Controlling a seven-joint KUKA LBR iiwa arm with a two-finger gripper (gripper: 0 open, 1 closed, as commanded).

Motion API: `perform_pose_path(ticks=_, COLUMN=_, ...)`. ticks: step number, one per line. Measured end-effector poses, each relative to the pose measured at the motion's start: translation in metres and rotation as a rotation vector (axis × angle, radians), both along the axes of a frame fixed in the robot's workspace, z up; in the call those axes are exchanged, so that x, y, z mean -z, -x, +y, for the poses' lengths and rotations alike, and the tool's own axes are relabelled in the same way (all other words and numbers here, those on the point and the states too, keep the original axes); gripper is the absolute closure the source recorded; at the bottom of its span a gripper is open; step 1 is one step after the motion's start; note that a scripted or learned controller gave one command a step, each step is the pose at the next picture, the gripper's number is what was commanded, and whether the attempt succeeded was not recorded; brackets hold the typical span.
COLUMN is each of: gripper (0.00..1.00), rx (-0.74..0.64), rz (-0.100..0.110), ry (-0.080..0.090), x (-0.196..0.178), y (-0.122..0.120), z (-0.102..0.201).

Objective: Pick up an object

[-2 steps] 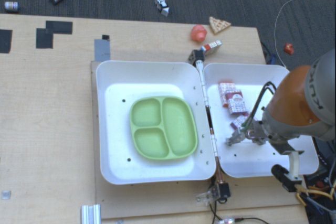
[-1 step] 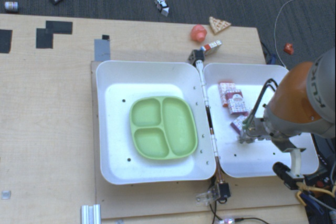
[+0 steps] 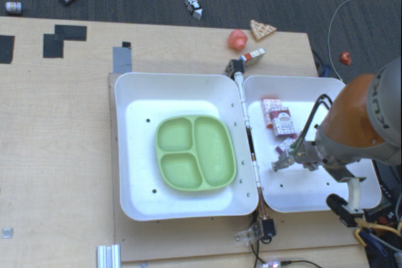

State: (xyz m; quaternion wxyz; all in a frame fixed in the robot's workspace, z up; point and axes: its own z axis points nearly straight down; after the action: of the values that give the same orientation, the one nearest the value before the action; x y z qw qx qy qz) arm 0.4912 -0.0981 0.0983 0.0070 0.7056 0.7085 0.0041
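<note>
Over the right bin point(image 3: 377, 188), the hand point(image 3: 284, 159) hangs just below the red-and-white packet point(image 3: 278, 117), whose length runs up-down; whether it's open I cannot tell.

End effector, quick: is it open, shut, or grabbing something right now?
End effector: cannot be told; it hangs low in the right bin, just below the red-and-white packet.

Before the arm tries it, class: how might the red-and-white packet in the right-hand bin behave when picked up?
The red-and-white packet lies flat on the right bin floor, so it probably won't roll. It looks thin and small, likely light, and may flex rather than stay stiff. Lying flush, its edges could be hard to catch, so it may slide instead.
</note>
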Motion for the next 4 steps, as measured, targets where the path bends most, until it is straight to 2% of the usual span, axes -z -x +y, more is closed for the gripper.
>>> perform_pose_path(ticks=1, gripper=0.00, rx=0.003, rz=0.006, ry=0.001, x=0.011, y=0.002, z=0.012)
perform_pose_path(ticks=2, gripper=1.00, rx=0.000, rz=0.000, ry=0.000, x=0.000, y=0.000, z=0.013)
perform_pose_path(ticks=3, gripper=0.00, rx=0.000, rz=0.000, ry=0.000, x=0.000, y=0.000, z=0.013)
perform_pose_path(ticks=4, gripper=0.00, rx=0.003, rz=0.007, ry=-0.002, x=0.011, y=0.002, z=0.014)
